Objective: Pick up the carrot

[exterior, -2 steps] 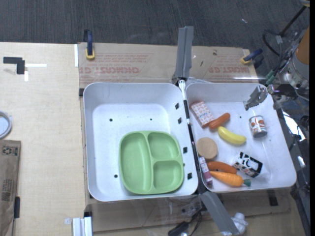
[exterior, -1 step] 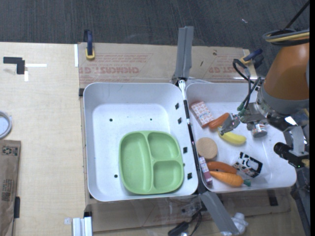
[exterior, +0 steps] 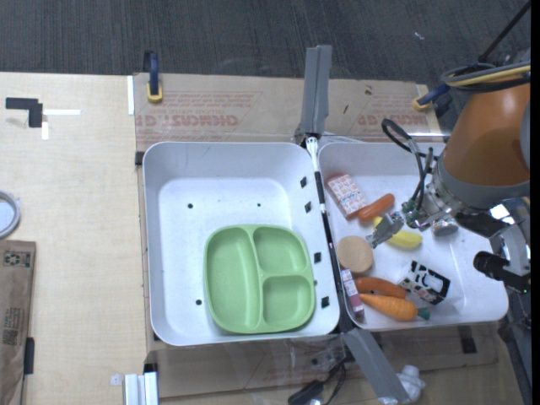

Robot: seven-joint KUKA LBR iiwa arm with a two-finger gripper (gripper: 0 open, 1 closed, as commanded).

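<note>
The left-hand shallow white bin (exterior: 169, 226) is seen to hold a pale green three-compartment plastic plate (exterior: 260, 278), lying flat toward its near side. In the right-hand shallow white bin (exterior: 371, 154), a small pink-and-white printed box (exterior: 347, 194) is noted at the far left, with a short orange sausage-shaped item (exterior: 375, 207) just beside it. A round tan disc (exterior: 355, 254) lies below these. The tapered orange carrot (exterior: 388, 306) is found at the near edge, flat, next to a slimmer orange piece (exterior: 380, 286) and well apart from the tool. The metal two-finger gripper (exterior: 390, 228) is held above the middle of this bin, near a yellow banana-like piece (exterior: 407, 239); nothing is seen between its fingers, and whether they are apart or together cannot be told. The approach step is judged to be in hand. A shift toward the near edge and a descent over the carrot's middle are called for.
</note>
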